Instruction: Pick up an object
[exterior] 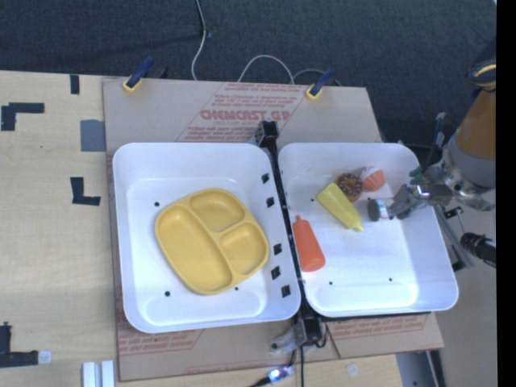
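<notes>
While the arm reaches in from 3 o'clock, the tool (387,209) hangs low over the right bin (419,293); can't tell its state, too blurred. Just at its 9 o'clock: yellow bottle (339,205), what looks like a brown donut (350,185), orange piece (373,181). Orange bottle (307,243) at 7 o'clock. Yellow tray (211,239) fills left bin (137,176).

Right bin crowded beside the claw, open floor in front of it.
Gripper (387,210) sat low in the right bin (403,297); yellow bottle (340,205) lay just left of it, brown ball (350,185) and small orange piece (373,181) up-left, orange bottle (306,244) further left against the divider (278,208). Bare floor spread below the claw. Yellow divided plate (211,239) took up most of the left bin (137,216).
</notes>
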`<state>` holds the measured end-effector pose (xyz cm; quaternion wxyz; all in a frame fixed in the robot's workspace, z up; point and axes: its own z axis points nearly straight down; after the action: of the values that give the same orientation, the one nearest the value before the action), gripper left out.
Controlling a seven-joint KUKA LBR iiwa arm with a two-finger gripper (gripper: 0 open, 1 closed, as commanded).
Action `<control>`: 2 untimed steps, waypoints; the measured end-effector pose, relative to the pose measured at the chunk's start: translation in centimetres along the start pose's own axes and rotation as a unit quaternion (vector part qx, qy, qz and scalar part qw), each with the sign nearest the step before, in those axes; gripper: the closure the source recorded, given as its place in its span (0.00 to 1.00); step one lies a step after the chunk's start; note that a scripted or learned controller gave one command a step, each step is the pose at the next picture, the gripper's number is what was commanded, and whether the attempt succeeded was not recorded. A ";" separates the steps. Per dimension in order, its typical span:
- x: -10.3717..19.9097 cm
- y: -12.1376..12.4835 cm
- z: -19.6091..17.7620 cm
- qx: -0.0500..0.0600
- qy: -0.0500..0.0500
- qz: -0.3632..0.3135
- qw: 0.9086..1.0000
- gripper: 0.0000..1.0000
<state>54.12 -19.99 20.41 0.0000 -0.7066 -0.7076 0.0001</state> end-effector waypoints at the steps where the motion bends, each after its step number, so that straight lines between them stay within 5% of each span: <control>1: 6.4 1.2 -0.2 0.000 0.001 -0.003 1.000 1.00; 2: 11.3 1.9 0.6 0.001 0.001 -0.002 1.000 1.00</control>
<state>55.97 -8.69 19.83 0.0011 -0.7050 -0.7092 0.0002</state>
